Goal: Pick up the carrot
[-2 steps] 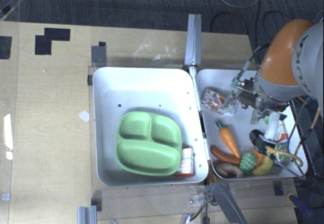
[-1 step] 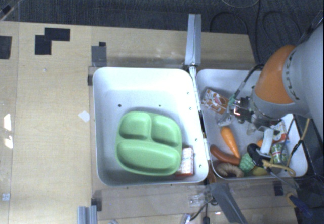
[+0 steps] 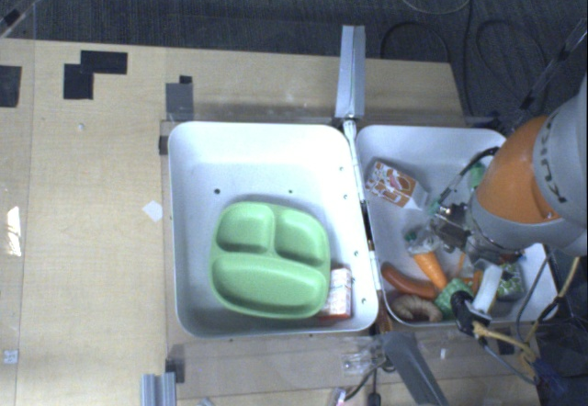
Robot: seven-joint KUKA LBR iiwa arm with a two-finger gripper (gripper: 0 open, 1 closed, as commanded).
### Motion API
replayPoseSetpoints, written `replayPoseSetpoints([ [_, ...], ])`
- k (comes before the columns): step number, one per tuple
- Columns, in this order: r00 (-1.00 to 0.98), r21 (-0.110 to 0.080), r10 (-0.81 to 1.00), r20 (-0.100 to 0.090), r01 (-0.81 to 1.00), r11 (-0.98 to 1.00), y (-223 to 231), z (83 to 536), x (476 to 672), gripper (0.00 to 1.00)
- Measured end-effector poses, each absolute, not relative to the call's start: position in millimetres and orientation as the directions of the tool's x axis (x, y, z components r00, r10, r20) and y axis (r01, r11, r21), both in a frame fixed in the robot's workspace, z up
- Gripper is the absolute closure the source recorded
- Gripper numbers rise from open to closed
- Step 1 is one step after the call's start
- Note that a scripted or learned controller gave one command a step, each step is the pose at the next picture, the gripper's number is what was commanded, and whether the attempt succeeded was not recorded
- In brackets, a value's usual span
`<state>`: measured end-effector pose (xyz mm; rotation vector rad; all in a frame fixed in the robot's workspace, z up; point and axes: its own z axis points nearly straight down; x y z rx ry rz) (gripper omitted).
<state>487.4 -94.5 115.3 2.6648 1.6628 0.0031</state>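
end effector (image 3: 439, 231) over right white bin (image 3: 386, 149); grip state cannot be told.
tapered orange carrot (image 3: 430, 268) lies at its 6 o'clock; likely light, rigid, smooth; grasp across the thicker middle.

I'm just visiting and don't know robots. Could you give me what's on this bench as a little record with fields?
left bin: holds a green divided plate, with a small packet at the plate's right edge
right bin: holds a carrot, a sausage, a small carton and other toy food
arm: reaches in from the right, over the right bin
gripper: low in the right bin, just above the carrot's upper end
carrot status: lying in the bin, not seen held
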Motion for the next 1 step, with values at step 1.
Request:
replayPoseSetpoints([
  [1, 0.436, 0.006, 0.9, 0.003, 0.9, -0.436, -94.0, 126.1, 489.4, 1.0],
])
